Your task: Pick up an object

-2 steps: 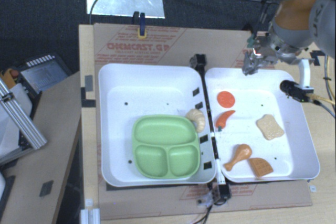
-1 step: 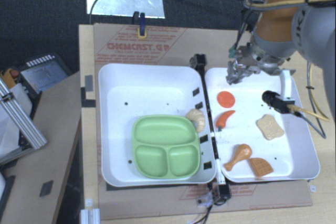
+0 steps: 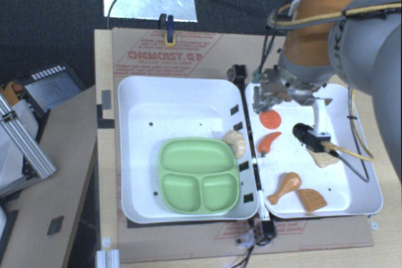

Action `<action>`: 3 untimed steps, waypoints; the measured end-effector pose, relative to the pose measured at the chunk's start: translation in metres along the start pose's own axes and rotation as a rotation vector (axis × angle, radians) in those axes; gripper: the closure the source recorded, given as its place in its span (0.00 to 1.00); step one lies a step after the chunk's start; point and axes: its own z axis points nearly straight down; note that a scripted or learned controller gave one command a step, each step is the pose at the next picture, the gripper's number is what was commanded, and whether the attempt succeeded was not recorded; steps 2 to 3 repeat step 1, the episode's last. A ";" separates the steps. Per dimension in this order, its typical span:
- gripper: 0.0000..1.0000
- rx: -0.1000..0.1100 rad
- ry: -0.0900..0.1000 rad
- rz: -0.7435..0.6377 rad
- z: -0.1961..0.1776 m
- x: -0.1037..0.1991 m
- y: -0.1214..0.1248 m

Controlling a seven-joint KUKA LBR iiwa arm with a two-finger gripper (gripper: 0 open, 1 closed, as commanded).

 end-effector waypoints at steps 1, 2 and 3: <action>1.00 0.000 0.001 -0.001 0.002 0.053 -0.033; 1.00 0.000 0.001 -0.001 0.002 0.053 -0.033; 1.00 0.000 0.001 -0.001 0.002 0.053 -0.033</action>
